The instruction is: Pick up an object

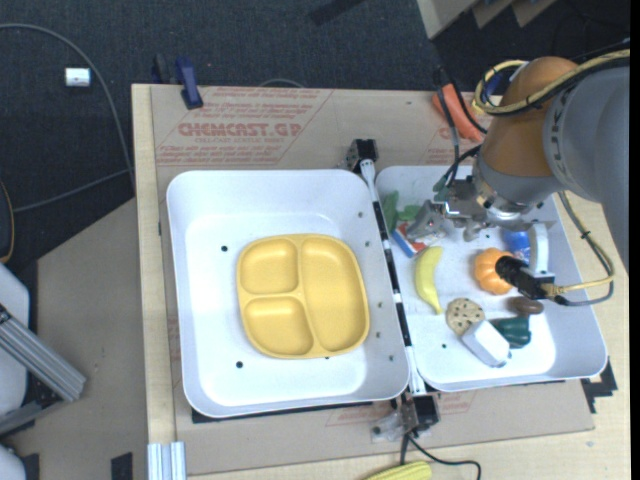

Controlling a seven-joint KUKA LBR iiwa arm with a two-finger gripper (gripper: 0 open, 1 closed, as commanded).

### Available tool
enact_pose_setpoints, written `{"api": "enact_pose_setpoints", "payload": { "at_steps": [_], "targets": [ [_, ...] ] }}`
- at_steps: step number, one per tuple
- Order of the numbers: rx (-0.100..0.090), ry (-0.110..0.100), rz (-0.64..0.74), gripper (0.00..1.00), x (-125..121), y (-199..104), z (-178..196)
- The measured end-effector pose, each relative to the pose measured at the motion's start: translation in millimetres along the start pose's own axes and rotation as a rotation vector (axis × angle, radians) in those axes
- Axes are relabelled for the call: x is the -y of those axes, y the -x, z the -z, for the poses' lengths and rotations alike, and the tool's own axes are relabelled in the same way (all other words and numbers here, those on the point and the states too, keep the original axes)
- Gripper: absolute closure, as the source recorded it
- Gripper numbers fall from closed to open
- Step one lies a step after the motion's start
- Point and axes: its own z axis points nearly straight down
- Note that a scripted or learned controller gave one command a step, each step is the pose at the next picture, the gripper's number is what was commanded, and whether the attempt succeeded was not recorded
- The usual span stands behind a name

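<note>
left bin (200, 228): a shallow white bin holding a yellow divided plate (300, 295) near its middle, with bare floor on all sides of the plate. a raised divider (388, 258) where the two rims meet runs between this bin and its neighbour.

right bin (570, 353): holds the loose objects. just right of the divider lies a yellow banana (429, 276), its long axis running roughly from the far side toward the near side, slightly curved. below it sits a round speckled cookie-like piece (464, 315), touching or nearly touching a white block (489, 344) and a dark green piece (516, 330). an orange ball-shaped fruit (492, 270) rests right of the banana, with a blue item (516, 242) beyond it; small green and red items lie near the divider at the far corner.

gripper (455, 213): hangs over the far part of the right bin, below the orange-banded wrist. the metal parts blur together here, so whether its jaws are spread or pressed together cannot be told, and nothing is seen held.

key relation: the banana lies just toward the near side and slightly left of the gripper, the nearest clear candidate. judged from this, a closing line across its short width would suit. open floor lies on its right, while the divider crowds its left.
</note>
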Motion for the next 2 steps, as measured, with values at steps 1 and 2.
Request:
{"api": "enact_pose_setpoints", "payload": {
  "at_steps": [1,2],
  "targets": [
    [0.001,0.015,-0.001,0.00,24.3,6.9,-17.4],
    [-0.001,0.017,-0.001,1.00,23.5,5.5,-7.2]
  ]
}}
